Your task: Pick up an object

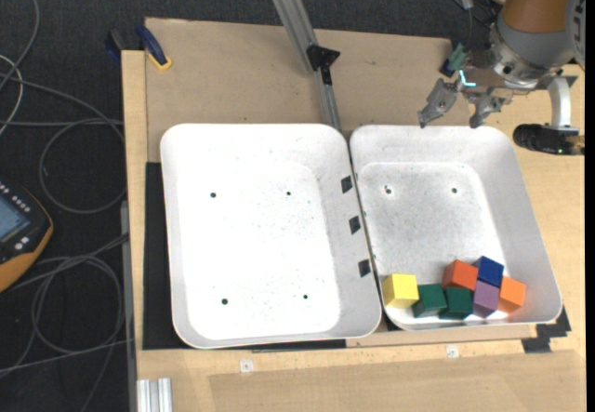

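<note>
Camera view: the arm [537, 1] reaches in at upper right, wrist pointing down, its tool [454, 112] hanging over the far rim of the right bin [521, 179]. The fingers are spread, with nothing between them. The coloured blocks [454, 288] cluster in that bin's near corner, well apart from the tool.

No text, label, brand, number or sign can be read anywhere. The handheld device [17, 232] left of the left bin [186, 215] has a lit screen, but whatever it displays is too small and blurred to make out.
</note>
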{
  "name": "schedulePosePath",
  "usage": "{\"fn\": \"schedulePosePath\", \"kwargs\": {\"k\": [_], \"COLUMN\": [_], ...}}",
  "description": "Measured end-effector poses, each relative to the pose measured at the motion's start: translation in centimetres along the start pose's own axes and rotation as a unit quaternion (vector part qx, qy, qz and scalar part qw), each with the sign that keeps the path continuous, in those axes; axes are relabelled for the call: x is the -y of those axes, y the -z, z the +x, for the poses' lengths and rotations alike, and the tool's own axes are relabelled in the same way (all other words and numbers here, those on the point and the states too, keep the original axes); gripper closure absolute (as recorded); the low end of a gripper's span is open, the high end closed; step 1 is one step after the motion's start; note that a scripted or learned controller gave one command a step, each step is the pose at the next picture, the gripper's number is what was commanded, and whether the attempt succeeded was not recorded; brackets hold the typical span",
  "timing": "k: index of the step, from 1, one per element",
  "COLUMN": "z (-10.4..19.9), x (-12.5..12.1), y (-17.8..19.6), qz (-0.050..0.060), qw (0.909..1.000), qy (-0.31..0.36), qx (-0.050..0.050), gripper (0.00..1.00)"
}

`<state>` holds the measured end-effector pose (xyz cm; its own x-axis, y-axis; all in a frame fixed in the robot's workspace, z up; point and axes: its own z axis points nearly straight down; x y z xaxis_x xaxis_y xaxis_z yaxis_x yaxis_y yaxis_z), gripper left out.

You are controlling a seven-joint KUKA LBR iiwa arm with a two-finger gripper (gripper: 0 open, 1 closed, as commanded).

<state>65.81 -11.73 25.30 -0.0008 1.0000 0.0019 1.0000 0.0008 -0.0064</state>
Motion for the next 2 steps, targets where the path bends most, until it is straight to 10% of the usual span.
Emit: {"fn": "schedulePosePath", "kwargs": {"k": [2], "z": [0.5], "x": [0.5], "y": [-4.2], "qz": [0.0], "qw": [1.0], "qy": [0.0], "qx": [0.0], "gripper": [0.0]}}
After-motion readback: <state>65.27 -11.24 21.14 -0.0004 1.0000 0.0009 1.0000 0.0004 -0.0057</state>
